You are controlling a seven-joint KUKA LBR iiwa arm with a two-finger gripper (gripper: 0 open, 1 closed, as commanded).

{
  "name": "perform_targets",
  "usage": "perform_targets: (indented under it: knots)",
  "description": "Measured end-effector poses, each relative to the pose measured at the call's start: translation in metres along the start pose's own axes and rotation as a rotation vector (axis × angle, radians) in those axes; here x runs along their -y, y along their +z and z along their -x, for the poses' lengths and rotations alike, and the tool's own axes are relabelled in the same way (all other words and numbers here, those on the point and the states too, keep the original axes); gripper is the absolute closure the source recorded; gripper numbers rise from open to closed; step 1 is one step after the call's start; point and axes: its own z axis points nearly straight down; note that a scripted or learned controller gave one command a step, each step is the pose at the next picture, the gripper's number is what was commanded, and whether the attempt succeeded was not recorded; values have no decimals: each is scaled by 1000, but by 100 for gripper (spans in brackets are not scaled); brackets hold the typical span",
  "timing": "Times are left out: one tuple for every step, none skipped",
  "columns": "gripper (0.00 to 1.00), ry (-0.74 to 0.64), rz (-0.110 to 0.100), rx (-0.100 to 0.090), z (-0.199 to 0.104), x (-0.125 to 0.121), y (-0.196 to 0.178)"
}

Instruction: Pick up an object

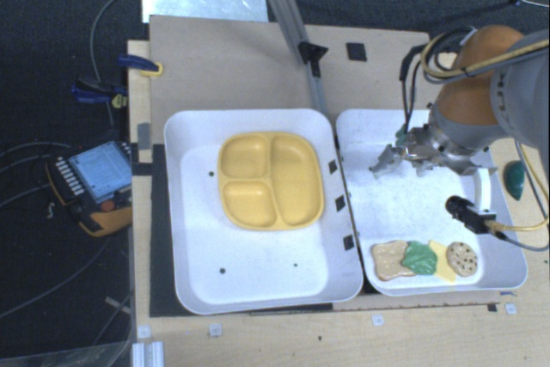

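toast [391, 260], green toy [420, 258], cookie [462, 258] lie in a left-right row; hand [384, 162] spread, holding nothing.

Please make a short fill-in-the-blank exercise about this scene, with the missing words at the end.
1. The yellow tray lies in the ____ bin.
2. The tray has ____ compartments.
3. The green toy lies between the toast and the ____.
4. The gripper hangs over the ____ bin.

Missing words: left; three; cookie; right
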Motion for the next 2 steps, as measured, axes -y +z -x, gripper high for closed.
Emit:
perform_targets:
  knots:
    - [0, 1, 7, 1, 0, -2, 48]
    - [100, 1, 13, 5, 1, -4, 34]
